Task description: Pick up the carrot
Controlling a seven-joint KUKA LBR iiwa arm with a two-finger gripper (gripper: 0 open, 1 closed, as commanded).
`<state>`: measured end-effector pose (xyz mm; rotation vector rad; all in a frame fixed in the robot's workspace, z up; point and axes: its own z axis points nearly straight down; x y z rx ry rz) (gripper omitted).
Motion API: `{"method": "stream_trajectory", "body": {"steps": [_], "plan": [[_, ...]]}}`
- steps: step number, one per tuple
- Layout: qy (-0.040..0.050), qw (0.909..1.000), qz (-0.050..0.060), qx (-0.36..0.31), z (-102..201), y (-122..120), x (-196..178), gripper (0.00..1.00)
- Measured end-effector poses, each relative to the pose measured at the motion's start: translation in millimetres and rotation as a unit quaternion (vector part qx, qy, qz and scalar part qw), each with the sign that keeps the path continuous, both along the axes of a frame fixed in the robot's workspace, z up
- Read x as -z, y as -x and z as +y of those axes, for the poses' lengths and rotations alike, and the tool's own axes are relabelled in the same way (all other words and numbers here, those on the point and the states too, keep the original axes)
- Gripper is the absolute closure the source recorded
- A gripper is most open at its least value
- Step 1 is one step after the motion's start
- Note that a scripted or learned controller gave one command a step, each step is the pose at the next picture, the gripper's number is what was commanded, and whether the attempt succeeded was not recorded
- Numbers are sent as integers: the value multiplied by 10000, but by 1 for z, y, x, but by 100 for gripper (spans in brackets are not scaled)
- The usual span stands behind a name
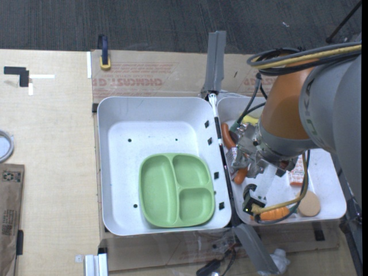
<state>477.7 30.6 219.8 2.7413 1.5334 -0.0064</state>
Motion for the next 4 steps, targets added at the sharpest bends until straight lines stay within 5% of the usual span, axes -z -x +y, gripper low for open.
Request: {"method": "stream_trajectory", "body": {"steps": [1,2,3,4], "plan": [[2,9992,20,403,65,1,30,100],[2,9984,12,-562,29,-49,27,100],[8,9968,8,799,75,-42,-7,100],[4,9995,16,322,81,-59,20,100]]}}
